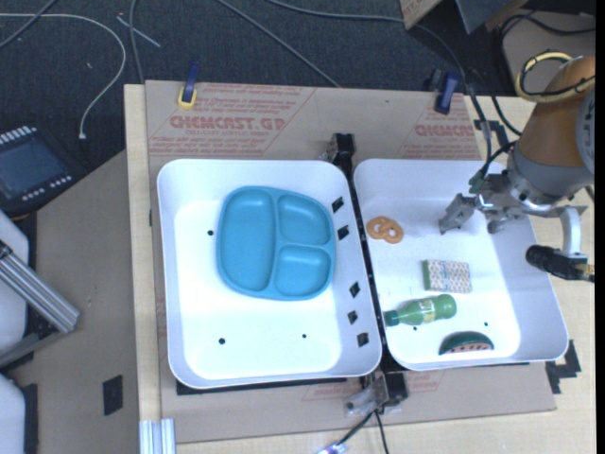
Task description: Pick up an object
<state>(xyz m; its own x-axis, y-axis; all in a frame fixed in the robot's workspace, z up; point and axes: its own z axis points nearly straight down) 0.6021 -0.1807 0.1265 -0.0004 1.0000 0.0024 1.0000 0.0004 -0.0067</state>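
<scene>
My end effector (475, 213) hangs spread and unladen, right of the pretzel (384, 230), a light, brittle thing I'd pinch across its outer edges.

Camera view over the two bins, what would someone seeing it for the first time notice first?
The big blue divided plate in the left bin probably stands out most. Next, the grey and orange arm reaching in from the right, its gripper open over the upper part of the right bin. Below it lie a pretzel, a patterned packet, a green bottle and a watermelon slice.
</scene>
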